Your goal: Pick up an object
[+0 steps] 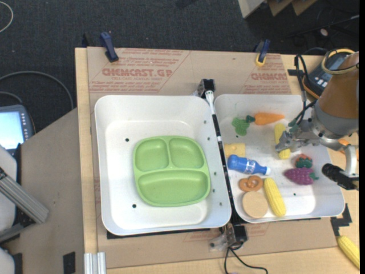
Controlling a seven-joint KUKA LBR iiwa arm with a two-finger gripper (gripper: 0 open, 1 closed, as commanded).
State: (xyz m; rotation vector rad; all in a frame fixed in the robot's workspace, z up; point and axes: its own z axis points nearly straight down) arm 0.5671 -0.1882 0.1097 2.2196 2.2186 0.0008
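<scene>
Toy food lies scattered in the right bin (328, 207): a carrot (268, 118), a blue bottle (246, 165), a corn cob (274, 196), purple grapes (300, 176). The arm reaches in from the right, wrist bent low, its hand (287, 146) down at a yellow piece (280, 132); whether it is apart or together, I cannot tell.

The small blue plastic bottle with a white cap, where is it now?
The small blue plastic bottle lies in the right white bin, near its left wall, just below the yellow cheese wedge and above the brown pretzel.
</scene>
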